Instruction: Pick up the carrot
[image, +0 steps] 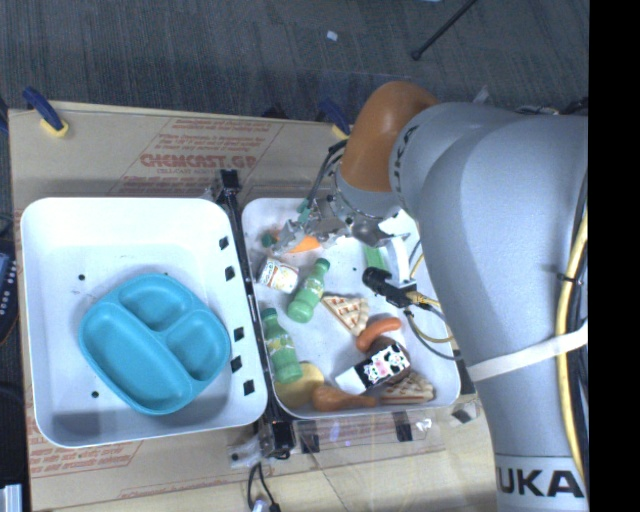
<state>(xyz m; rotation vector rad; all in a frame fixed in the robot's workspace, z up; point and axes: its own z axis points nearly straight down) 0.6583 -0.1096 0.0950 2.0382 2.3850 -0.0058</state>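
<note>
A tan board printed in red (190, 150) covers the bench, over dark grey carpet (200, 45). Two white bins sit on it: the left bin (60, 240) holds a blue divided plate (155, 340). In the right bin (440, 350), the gripper (318, 228) hangs at the far left corner, directly over the carrot (305, 243); whether it is apart or clamped cannot be told. A green bottle (308, 292) lies just nearer than the carrot.

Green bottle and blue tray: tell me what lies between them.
In the camera view, between the green bottle and the blue tray lie a small jar and the two bins' adjoining walls, with black clips along them.
</note>
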